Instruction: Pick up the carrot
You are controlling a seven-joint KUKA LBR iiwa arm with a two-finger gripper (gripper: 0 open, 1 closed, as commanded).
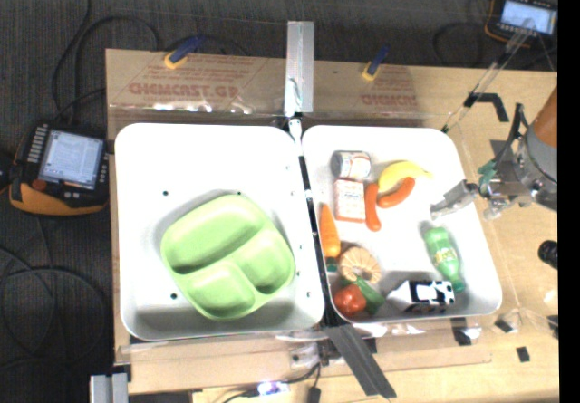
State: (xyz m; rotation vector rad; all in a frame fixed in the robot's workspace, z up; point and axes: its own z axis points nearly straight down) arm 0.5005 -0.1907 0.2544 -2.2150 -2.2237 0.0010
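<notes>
Two shallow white bins side by side, with the pincer poised at the right rim of the right-hand bin; open or closed state impossible to tell from this angle.

Carrot well apart from the pincer, across the bin toward the view's left, lying lengthwise close against the wall shared with the left-hand bin.

Step in hand, as judged: reach toward the carrot, not yet begun.
- Travel high over the clutter, then descend straight down onto the carrot's middle.
- Close across its narrow width, not along its length.
- Allow for very little room on the wall side; better to nudge the carrot inward first than to jam against the wall.

Between pincer and carrot:
- green bottle, nearest the pincer and just below it in the view
- banana over a red-orange sausage-shaped piece
- small carton with an orange-red stick beside it, easily mistaken for the target
- tin can beyond the carton

Close to the carrot's lower end: a tan ribbed piece, likely to crowd a grasp, and a red tomato-like toy. Black-and-white toy below the bottle. Green divided plate in the left-hand bin, farthest from the pincer.
</notes>
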